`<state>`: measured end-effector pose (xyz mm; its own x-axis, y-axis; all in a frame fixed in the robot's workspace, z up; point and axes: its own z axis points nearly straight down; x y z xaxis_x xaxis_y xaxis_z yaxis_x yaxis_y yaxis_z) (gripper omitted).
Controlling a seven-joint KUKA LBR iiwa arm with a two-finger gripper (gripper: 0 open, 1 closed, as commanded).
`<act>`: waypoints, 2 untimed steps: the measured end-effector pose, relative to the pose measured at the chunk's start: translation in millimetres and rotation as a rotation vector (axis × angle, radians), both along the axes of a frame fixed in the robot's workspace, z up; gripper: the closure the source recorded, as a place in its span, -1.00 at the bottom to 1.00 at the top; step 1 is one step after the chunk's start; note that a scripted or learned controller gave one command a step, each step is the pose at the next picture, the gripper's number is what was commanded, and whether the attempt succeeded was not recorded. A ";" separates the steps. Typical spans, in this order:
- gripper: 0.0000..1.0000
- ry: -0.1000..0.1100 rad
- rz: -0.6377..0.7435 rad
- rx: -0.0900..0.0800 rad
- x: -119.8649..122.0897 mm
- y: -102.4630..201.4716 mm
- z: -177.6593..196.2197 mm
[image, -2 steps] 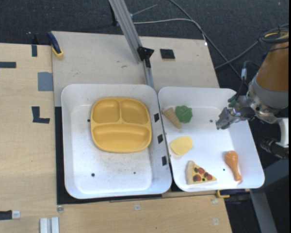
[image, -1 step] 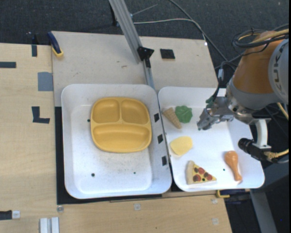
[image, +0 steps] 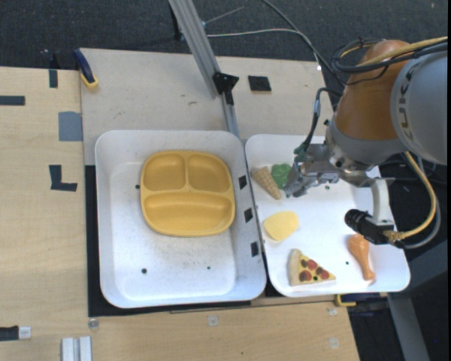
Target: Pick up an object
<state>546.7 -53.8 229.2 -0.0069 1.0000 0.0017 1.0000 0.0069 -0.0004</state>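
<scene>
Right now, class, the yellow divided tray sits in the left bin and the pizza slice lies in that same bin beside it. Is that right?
Not quite. The yellow divided tray does sit in the left bin, but the pizza slice lies in the right bin, near its front edge. The camera view shows it.

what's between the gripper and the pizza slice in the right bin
In the camera view, a pale yellow round piece lies between the gripper and the pizza slice; bare white bin floor on either side of it.

Grey arm (image: 428,107), orange band, seemingly black cables.
</scene>
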 end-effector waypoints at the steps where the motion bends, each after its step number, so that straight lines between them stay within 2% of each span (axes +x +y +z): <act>1: 1.00 0.001 0.000 0.000 4.6 49.8 7.1; 2: 1.00 0.002 0.000 -0.001 15.8 106.5 -7.8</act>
